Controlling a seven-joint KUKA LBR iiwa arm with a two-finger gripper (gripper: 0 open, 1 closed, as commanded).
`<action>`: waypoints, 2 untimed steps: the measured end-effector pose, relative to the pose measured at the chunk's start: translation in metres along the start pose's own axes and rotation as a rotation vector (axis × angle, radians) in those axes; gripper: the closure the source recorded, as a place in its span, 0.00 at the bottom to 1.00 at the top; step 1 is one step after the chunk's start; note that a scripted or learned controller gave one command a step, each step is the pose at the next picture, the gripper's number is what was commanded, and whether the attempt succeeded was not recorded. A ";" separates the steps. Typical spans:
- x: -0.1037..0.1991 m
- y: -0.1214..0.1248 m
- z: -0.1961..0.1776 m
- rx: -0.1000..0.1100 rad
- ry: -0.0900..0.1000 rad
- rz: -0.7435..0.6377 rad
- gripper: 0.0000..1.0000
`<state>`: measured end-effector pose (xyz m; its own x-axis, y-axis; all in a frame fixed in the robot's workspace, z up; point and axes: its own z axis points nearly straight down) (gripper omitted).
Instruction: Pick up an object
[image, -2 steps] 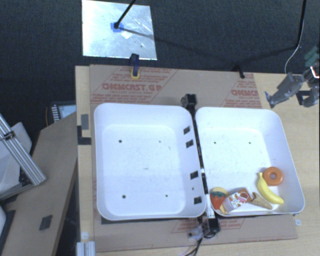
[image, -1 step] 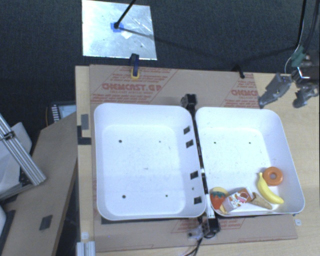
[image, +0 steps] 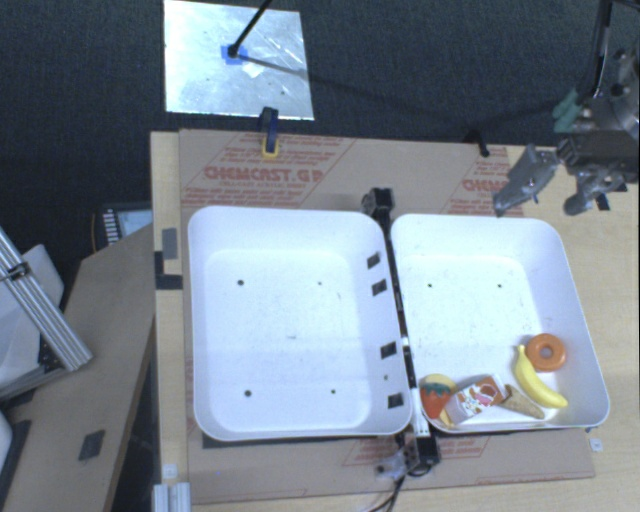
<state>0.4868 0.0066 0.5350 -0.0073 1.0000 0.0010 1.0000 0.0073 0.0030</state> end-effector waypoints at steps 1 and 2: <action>0.025 0.000 0.000 0.000 0.000 0.001 0.00; 0.049 0.000 0.000 0.000 0.000 0.001 0.00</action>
<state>0.4864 0.0560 0.5352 -0.0062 1.0000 0.0013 1.0000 0.0062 0.0033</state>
